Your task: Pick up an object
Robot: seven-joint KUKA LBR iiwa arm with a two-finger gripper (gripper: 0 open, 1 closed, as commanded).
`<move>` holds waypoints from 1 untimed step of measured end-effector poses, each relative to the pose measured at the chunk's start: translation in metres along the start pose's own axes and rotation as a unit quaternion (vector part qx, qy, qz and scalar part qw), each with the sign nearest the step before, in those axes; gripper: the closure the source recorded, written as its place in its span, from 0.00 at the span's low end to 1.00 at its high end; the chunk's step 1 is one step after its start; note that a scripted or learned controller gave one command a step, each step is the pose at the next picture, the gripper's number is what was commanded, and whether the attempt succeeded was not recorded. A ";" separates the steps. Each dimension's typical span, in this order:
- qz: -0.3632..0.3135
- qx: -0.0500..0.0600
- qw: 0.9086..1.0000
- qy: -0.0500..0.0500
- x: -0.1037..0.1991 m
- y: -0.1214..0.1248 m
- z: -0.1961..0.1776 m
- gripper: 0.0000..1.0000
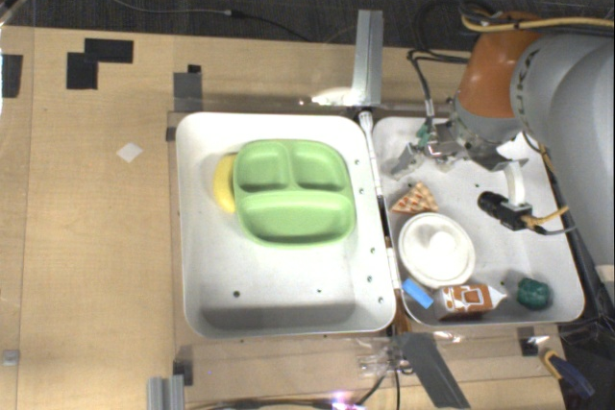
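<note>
Camera view puts the gripper [411, 156] low over the right bin [509, 254], at about 10 o'clock within that bin and close to the wall it shares with the left bin [269, 288]. How wide it stands cannot be told from this slanted look, as its tip is a small grey tangle against the white floor. Nothing shows gripped in it.

Just at 6 o'clock from the tip lies a pizza slice toy [415, 200], flat on the bin floor and apart from the gripper. That makes it the likeliest object for this try, though this is a judgement from nearness alone. Further toward 6 o'clock sits a white bowl [437, 248], upright, just beside the slice. At 7 o'clock from the bowl a small blue piece [416, 293] lies against the bin's near wall, and at 5 o'clock from the bowl is a brown carton [468, 300] on its side. A dark green ball [533, 293] rests in the bin's 4 o'clock corner, well apart from the gripper.

In the left bin a green divided tray [291, 190] covers part of a yellow thing [223, 184] that peeks out at its 9 o'clock edge.

Behind the gripper the arm [562, 120] rises toward 2 o'clock, with the orange band above the wrist.

As to progress, every object lies on a bin floor, so none has been lifted. The reach looks made; gripping and raising remain.
</note>
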State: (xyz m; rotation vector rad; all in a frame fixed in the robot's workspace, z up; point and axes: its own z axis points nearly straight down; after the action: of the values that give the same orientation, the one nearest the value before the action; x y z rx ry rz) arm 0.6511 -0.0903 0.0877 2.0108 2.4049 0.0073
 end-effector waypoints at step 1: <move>0.026 0.000 1.000 0.000 0.000 0.020 0.000 0.00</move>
State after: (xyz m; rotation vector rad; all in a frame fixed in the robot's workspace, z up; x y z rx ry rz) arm 0.6711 -0.0865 0.0880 2.0733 2.3511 0.0085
